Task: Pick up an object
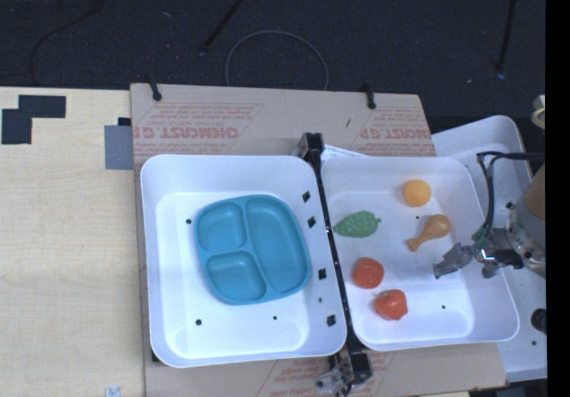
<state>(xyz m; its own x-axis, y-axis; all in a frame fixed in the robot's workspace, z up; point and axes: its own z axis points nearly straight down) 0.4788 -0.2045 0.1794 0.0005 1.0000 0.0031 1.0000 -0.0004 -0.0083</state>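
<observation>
Orange-brown drumstick (430,230) lay just beyond the gripper (456,261), finger state indeterminate; a centred descent over its shaft was advisable.

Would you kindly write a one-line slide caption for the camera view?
Pincer over the right bin near a toy drumstick; blue divided plate in the left bin.

Light wood bench (62,244): cardboard sheet (267,124), two white bins (169,190) (463,320) on top.
</observation>
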